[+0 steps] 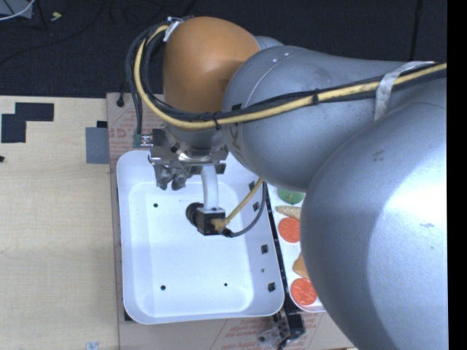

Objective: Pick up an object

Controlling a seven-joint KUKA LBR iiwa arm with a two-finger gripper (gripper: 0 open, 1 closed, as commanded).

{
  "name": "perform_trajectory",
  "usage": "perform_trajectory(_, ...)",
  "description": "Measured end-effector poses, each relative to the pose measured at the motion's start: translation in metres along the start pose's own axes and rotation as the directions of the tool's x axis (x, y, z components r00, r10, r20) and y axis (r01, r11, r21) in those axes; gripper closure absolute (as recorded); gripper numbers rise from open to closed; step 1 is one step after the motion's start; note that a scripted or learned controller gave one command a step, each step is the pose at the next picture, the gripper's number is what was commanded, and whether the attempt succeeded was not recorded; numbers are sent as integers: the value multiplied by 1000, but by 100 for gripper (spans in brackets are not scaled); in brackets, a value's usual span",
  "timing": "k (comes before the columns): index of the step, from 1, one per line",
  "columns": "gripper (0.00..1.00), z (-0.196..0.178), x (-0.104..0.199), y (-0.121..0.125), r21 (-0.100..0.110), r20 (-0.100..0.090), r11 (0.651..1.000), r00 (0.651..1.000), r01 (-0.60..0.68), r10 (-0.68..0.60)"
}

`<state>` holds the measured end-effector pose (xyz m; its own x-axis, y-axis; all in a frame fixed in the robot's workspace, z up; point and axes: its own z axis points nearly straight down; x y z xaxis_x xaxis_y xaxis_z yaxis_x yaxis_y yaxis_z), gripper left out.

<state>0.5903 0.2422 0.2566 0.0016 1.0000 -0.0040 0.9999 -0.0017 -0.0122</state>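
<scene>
The fingers (162, 181) are standing slightly apart, gripping nothing. The gripper (170, 182) is hovering over the left bin (146, 283) while orange pieces (290, 230) are lying in the right bin (288, 250) — I judge it is searching, and the next move means crossing over, then descending.

The pale wooden tabletop (51, 232) carries two shallow white bins side by side toward its right edge: the left bin (146, 297) in plain sight, the right bin (287, 248) largely hidden. Near the tabletop's far edge lie a black stepped patch (25, 119) and a grey square (96, 144).
</scene>
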Motion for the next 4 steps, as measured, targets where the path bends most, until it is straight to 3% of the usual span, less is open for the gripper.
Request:
perform_trajectory(1, 100, -44, 2, 50, -15, -4, 1000, 1000, 5, -6)
perform_trajectory(2, 100, 115, 0, 4, 7, 3, 1000, 1000, 0, 0)
perform_trajectory(3, 100, 35, 2, 56, -17, -5, 1000, 1000, 5, -5)
perform_trajectory(4, 100, -35, 1, -11, -8, -4, 1000, 1000, 4, -4)
